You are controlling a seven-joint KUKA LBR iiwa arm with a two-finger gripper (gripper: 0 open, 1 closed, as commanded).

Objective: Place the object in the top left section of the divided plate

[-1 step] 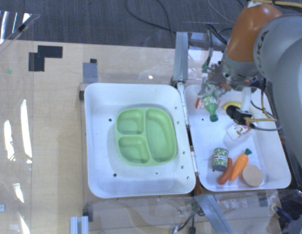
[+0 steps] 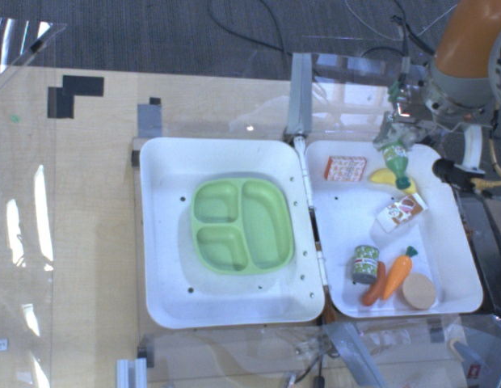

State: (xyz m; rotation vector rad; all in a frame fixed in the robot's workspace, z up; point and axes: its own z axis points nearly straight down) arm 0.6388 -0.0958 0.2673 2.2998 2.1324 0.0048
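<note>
Camera view: green divided plate [image 2: 242, 225] seated in left bin [image 2: 157, 241], top left section bare. Arm reached in from upper right; gripper [image 2: 395, 140] poised over far edge of right bin [image 2: 461, 249]. Green object [image 2: 397, 163] seen hanging just below fingertips, apparently pinched; finger spread not discernible. Yellow piece [image 2: 383, 177] lying beside it. Also noted in right bin: orange-white box [image 2: 345, 168], small carton [image 2: 400, 212], can [image 2: 365, 263], carrot [image 2: 397, 272], sausage [image 2: 374, 286], round cookie [image 2: 418, 291].
</note>
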